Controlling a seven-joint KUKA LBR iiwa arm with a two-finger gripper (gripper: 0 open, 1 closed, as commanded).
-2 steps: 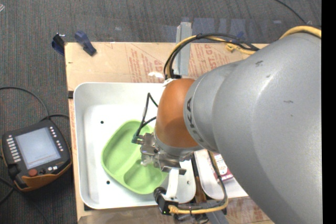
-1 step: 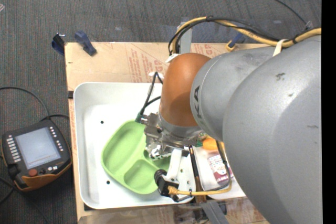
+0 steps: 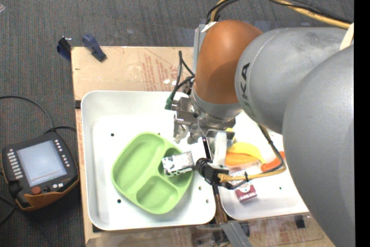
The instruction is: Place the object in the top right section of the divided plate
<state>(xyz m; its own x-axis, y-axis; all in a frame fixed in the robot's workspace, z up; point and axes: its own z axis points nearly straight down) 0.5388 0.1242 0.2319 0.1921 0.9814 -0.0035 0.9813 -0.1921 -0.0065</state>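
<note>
While the small black-and-white object [image 3: 177,163] sits at the right rim of the green divided plate [image 3: 139,173], over its upper right section, the end effector [image 3: 199,139] hangs just above it. Whether it grips the object I cannot tell. The plate lies in the left bin [image 3: 101,118], toward its right edge. Yellow item [image 3: 244,153] and small red item [image 3: 247,193] rest in the right bin, apart.
</note>
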